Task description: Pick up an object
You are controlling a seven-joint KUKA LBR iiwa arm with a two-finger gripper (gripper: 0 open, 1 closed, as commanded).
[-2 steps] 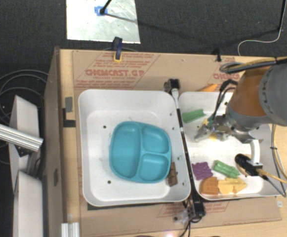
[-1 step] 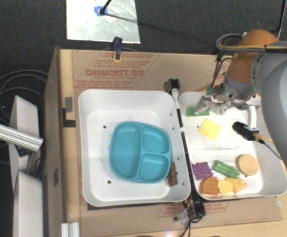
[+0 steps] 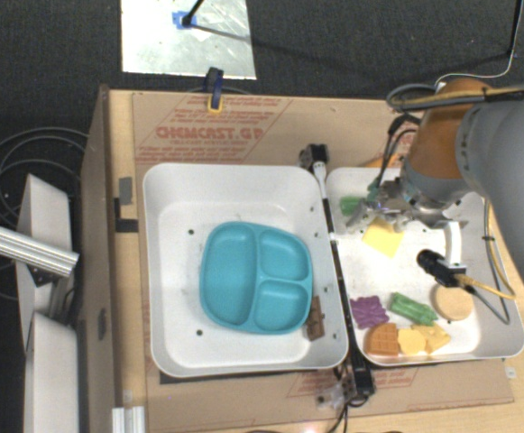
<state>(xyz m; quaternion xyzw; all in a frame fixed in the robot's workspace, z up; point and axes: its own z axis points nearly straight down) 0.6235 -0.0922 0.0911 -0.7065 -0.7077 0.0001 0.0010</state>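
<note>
One target: the yellow block [image 3: 382, 240] looks like the pick, lying in the right bin [image 3: 505, 332], toward its far left.
Tool: tool [image 3: 390, 213] hovers just above the block's far edge.
Grip: honestly can't tell.
Axis: block's long side runs diagonally.

We see two shallow white plastic bins side by side on a brown cardboard sheet [image 3: 207, 120] printed with red lettering. The left bin [image 3: 176, 242] contains a teal three-compartment plastic plate [image 3: 254, 276]. The right bin [image 3: 496, 332] adjoins it. Beyond the cardboard, a shiny silver rectangular sheet [image 3: 189, 25] lies on dark carpet. At left, black cables [image 3: 9, 165] curl beside a pale metal bar [image 3: 22, 246].
</note>
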